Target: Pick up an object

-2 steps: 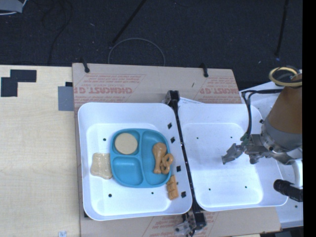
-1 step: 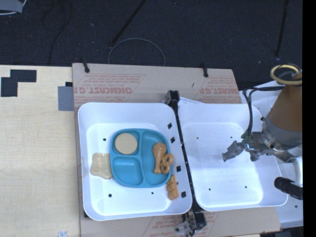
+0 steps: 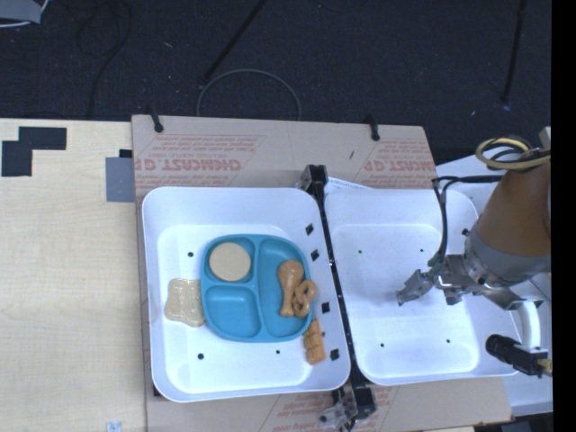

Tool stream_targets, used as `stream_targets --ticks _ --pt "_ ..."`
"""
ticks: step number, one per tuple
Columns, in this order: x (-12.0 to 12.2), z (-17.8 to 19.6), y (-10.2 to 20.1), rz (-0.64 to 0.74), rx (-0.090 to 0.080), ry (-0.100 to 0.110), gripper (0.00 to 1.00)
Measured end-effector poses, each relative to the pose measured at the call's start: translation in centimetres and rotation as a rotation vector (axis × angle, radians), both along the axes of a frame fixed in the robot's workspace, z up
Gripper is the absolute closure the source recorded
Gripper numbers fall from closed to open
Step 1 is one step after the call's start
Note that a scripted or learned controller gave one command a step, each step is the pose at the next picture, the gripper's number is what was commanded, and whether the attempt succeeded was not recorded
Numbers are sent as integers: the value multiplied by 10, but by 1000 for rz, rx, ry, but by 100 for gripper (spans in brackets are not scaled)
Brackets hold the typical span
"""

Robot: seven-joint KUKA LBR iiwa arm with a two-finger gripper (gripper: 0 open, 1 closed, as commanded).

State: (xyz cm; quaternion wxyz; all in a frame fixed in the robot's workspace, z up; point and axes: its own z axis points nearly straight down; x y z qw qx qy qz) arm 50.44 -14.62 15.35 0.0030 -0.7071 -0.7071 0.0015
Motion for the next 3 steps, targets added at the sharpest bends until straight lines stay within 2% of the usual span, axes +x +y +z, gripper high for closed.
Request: stream_targets --ticks 1,2,3 --pt "4 -45 -1 -1 0 1 0" --pt "4 -67 0 -1 -1 -2 0" --pt "4 -55 -1 -7 0 -4 100"
